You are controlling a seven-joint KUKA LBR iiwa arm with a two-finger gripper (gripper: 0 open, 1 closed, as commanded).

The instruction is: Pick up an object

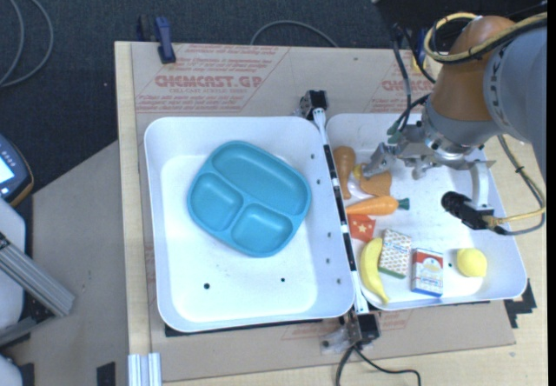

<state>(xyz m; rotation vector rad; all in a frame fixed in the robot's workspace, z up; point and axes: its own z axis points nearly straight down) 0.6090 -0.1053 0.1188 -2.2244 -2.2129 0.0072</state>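
Note:
The right bin [508, 276] holds several small items: an orange carrot [378, 204], an orange-brown piece [346, 165] against the divider, a red block [360, 226], a yellow banana [372, 269], a patterned box [395, 252], a red-and-white carton [427, 273] and a yellow lemon [472, 262]. My gripper [400, 165] hangs over the bin's back left part, just above the carrot and right of the orange-brown piece. Its two metal fingers [379, 165] stand apart with only white bin floor between them.
A blue divided plate [250, 197] lies in the left bin [174, 289]. The black-edged divider [334, 202] runs between the bins. A black cable plug [460, 206] hangs off the wrist over the right bin, and cables trail to the right.

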